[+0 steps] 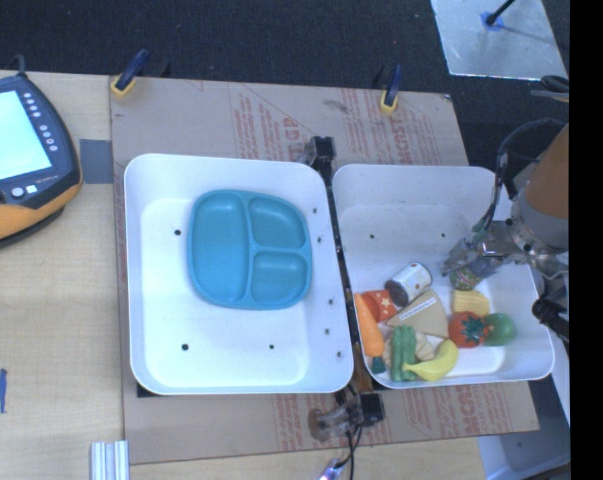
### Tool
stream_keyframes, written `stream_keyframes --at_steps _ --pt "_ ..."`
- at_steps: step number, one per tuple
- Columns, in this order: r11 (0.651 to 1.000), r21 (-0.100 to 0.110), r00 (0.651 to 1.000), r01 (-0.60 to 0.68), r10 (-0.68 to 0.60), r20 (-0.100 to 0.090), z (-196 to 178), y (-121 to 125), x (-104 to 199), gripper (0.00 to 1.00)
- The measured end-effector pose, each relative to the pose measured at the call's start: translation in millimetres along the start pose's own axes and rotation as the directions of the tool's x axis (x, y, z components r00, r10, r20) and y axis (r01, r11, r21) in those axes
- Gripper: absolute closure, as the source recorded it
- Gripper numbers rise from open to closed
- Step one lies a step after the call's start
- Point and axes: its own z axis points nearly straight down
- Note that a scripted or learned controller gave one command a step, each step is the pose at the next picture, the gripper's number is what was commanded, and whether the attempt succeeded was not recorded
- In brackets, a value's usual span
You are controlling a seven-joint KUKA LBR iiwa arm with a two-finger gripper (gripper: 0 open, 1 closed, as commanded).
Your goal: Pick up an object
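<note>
The right white bin (411, 193) holds a heap of toy food in its near half: an orange carrot (369, 326), a small grey and black can (409, 282), a tan wedge (429, 315), a yellow banana (433, 361), a red tomato (468, 328), a yellow corn piece (469, 301) and green pieces (402, 351). My gripper (468, 261) reaches in from the right, low over the bin's right side, just above the corn piece and right of the can. Nothing shows between its fingers.
The left white bin (151, 268) holds a blue divided plate (249, 248). A tablet in an orange case (16, 163) lies at the far left of the bench. Clamps (129, 73) hold the brown board at the back.
</note>
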Motion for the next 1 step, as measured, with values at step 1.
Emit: stream_keyframes --at_steps 1 --pt "1.000 -0.002 1.000 -0.003 0.003 -0.003 -131.3 -59.9 74.9 1.00"
